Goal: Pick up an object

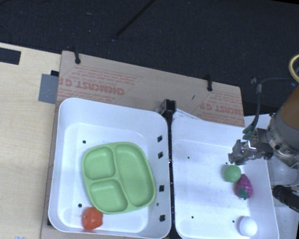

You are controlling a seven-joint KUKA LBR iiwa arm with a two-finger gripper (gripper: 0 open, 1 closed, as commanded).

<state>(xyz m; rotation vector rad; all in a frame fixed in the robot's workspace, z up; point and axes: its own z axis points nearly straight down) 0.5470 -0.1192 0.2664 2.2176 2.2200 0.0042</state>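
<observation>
1. Camera view, right side: grey arm with an orange band enters at about 3 o'clock. Its two-finger metal gripper (240, 154) hangs over the upper right part of the shallow white plastic right bin (198, 232).
2. Finger state: cannot tell; the tips blur into dark metal, and nothing can be made out between them.
3. Small round green ball (231, 172) lies on the right bin's floor just beneath the gripper, at its 6 o'clock. Whether the two touch is not clear.
4. Magenta berry-shaped toy with a green top (244, 186) sits at the ball's 4 o'clock, just beside it, near the bin's right wall.
5. White round ball (247, 226) rests in the right bin's lower right corner, at 5 o'clock from the berry toy, apart from it.
6. Shallow white plastic left bin (74, 126) holds a light green three-compartment plastic tray (119, 177), lying flat and turned at a slant.
7. Small orange-red lumpy toy (92, 219) sits at the tray's 7 o'clock, against its lower edge, near the left bin's front wall.
</observation>
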